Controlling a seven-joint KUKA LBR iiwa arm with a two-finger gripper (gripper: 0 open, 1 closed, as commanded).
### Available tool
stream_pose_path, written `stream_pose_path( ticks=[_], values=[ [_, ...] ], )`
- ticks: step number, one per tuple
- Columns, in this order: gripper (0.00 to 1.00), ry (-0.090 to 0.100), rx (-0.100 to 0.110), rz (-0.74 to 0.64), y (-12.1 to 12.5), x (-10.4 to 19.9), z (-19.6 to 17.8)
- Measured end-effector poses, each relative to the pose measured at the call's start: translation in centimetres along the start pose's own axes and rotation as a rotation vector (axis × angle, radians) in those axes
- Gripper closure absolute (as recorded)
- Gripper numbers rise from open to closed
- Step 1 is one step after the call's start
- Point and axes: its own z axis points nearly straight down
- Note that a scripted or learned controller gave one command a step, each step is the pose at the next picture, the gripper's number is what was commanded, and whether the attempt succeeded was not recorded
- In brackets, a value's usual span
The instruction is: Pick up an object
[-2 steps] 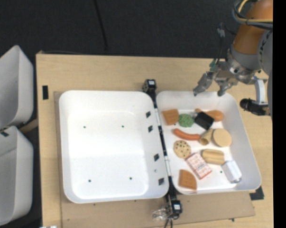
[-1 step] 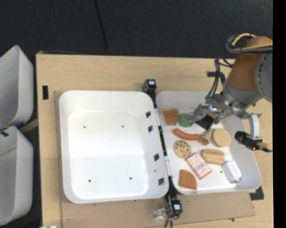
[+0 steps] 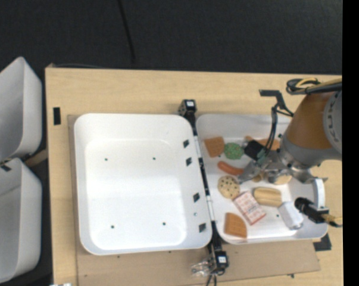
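Wooden table [image 3: 60,177] spread across the view, two shallow white bins on it side by side. The left bin [image 3: 137,180] takes up the middle of the table; the right bin [image 3: 227,123] sits hard against it, carrying all the small goods. The arm [image 3: 313,130], orange band showing, comes in from the right and hangs over the right bin's middle, its end effector [image 3: 256,168] low among the objects. How wide it stands I cannot tell; the dark parts blur into the clutter there.

Now the objects. A tan bread roll [image 3: 267,196] lies just near of the end effector. A pink-and-white packet [image 3: 249,208] sits beside the roll's left end, tilted. An orange wedge [image 3: 234,225] rests at the bin's near edge. A brown square, perhaps a cracker [image 3: 214,146], sits at the far left corner. A speckled cookie [image 3: 228,187] lies left of the packet. A red sausage [image 3: 230,168] lies just left of the end effector, maybe touching. A green leafy piece [image 3: 233,151] sits right of the cracker.
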Motion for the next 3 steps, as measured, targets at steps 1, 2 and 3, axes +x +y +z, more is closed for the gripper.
stream_pose_path(
  ticks=[1, 2, 3],
  values=[
    [0.0, 0.001, -0.012, -0.012, 7.0, 7.4, -0.2],
    [0.0, 0.005, 0.035, 0.002, 11.3, 6.3, 0.5],
    [0.0, -0.004, 0.059, 0.012, 12.2, 7.2, 0.6]
  ],
)
